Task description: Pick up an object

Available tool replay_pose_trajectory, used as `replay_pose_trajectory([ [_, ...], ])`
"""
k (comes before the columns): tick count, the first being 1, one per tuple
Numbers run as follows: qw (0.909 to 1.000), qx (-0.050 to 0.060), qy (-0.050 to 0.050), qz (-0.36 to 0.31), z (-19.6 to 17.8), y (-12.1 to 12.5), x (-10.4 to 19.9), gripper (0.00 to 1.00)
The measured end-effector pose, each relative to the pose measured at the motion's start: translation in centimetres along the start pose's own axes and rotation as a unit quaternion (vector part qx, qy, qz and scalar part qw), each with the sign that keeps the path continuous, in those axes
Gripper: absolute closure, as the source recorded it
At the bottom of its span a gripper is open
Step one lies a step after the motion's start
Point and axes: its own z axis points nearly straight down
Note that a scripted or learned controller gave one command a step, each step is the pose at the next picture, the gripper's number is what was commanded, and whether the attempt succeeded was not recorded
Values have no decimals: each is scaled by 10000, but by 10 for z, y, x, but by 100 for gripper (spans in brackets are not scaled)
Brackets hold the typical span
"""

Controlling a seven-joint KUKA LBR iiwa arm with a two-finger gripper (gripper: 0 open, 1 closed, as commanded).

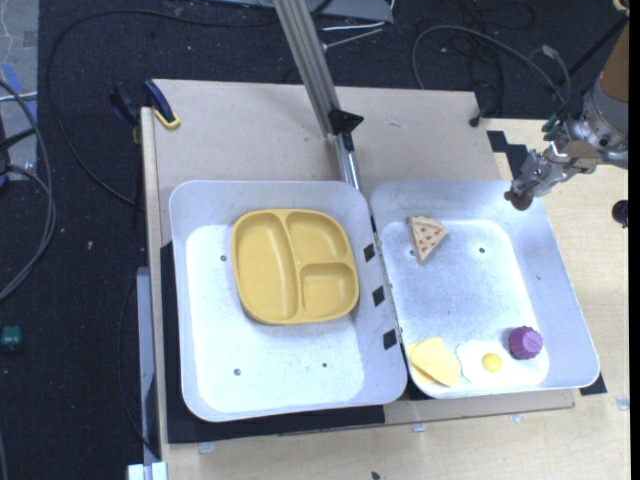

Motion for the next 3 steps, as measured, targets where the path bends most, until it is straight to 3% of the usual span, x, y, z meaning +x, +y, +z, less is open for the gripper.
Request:
replay_pose_trajectory([
  [3, 10000, 36, 14, -26, 11, -3, 165, 100],
])
